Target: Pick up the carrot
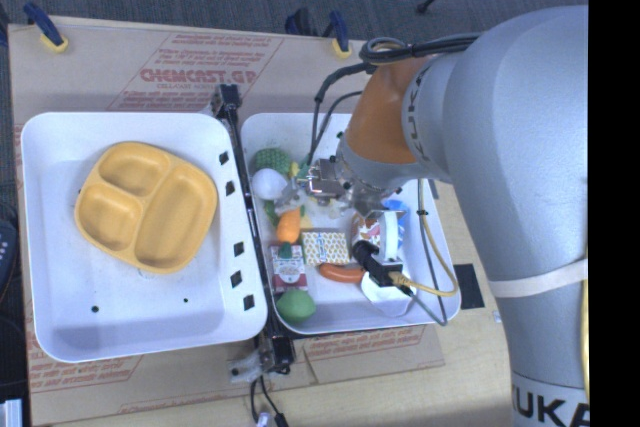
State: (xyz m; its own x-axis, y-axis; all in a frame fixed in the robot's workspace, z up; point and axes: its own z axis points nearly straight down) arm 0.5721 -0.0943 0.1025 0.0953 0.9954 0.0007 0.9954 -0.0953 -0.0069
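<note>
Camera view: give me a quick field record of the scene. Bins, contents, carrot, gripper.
left bin: holds a yellow tray with compartments
right bin: toy food clutter
carrot: small, orange, near the right bin's left wall, below a white egg
other items: green ball at bottom, red box, orange-red piece, patterned packet
gripper: low over the right bin, up and right of the carrot
grasp: no carrot seen between its fingers
arm: reaches in from the right
</note>
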